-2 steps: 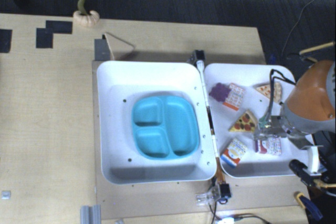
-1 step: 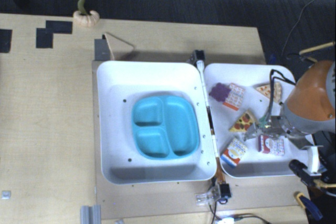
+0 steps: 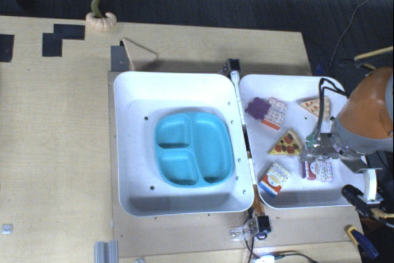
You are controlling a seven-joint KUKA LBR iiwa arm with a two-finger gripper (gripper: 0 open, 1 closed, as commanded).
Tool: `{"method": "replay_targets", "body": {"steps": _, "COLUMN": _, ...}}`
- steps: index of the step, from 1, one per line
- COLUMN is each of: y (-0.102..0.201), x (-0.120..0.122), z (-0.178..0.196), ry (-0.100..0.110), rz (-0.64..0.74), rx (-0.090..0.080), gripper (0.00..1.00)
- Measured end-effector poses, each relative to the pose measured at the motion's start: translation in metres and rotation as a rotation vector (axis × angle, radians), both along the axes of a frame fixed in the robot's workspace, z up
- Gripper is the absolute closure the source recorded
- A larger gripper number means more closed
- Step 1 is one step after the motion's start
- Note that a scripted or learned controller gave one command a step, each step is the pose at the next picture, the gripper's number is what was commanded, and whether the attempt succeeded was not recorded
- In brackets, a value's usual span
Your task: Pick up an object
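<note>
My hand hovers over the packet; finger state unclear. I centre over it before descending.

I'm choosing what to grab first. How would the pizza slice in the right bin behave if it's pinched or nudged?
The pizza slice looks like a flat, moulded toy wedge, so it is probably stiff and light. Lying flat on the right bin floor, it seems likelier to slide than roll or tip. Its low profile may leave the pincer little edge to pinch.
</note>
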State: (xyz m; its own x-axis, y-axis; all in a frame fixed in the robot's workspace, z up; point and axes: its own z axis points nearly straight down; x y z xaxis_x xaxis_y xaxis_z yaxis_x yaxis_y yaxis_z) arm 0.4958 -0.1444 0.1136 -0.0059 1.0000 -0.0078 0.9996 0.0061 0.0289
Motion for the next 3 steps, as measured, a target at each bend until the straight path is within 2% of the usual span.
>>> {"method": "replay_targets", "body": {"steps": 1, "y": 0.000, "x": 0.000, "z": 0.000, "ry": 0.000, "rz": 0.000, "rx": 0.000, "gripper": 0.00}}
{"method": "replay_targets", "body": {"steps": 2, "y": 0.055, "x": -0.004, "z": -0.024, "ry": 0.007, "rz": -0.004, "rx": -0.001, "gripper": 0.00}}
{"method": "replay_targets", "body": {"steps": 3, "y": 0.054, "x": -0.002, "z": -0.012, "ry": 0.002, "rz": -0.004, "rx": -0.003, "gripper": 1.00}}
